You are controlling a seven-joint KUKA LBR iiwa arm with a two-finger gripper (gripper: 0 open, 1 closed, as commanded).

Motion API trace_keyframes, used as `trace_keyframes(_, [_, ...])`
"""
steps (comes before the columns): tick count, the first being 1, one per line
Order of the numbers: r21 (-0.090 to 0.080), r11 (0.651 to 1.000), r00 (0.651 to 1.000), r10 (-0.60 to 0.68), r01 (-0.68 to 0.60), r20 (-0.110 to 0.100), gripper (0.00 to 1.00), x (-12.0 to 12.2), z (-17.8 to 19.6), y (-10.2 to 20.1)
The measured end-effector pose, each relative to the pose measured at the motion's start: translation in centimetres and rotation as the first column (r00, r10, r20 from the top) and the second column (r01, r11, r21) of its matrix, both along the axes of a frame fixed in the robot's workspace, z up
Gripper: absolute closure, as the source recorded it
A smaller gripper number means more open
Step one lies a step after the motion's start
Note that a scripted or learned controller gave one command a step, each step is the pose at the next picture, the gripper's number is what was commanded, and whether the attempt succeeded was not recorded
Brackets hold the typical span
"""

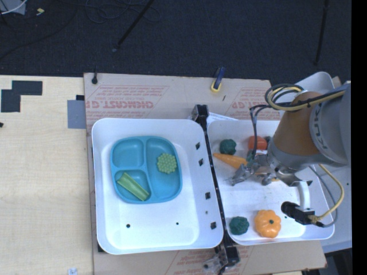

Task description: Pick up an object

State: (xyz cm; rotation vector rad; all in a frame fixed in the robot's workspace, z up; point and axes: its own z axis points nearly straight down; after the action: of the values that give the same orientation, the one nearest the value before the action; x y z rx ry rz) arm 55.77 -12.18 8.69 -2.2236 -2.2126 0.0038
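Nearest the camera, in the right bin (261, 236), an orange pumpkin-shaped toy (268, 223) sits by the near rim with a dark green broccoli-like piece (239, 225) just to its left. Farther back in the same bin lie an orange carrot (230, 160), a second dark green piece (227, 146) just beyond it, and a small red-orange item (257, 142) partly hidden by the arm (307, 133). That grey arm reaches in from the right, and its end effector (243, 174) hangs low over the bin floor just near of the carrot, its metal fingers (237, 178) spread apart with nothing between them. On the left, the other white bin (114, 228) carries a blue divided plate (147, 168); a round light green cluster (167, 163) lies in its far right compartment and a light green strip (132, 185) in its near compartment. Both bins rest on the counter (40, 182)
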Motion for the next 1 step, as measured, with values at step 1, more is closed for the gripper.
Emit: trace_keyframes(1, [0.001,1.000,1.000,-0.006,0.006,-0.001,1.00,-0.03,1.07,-0.14])
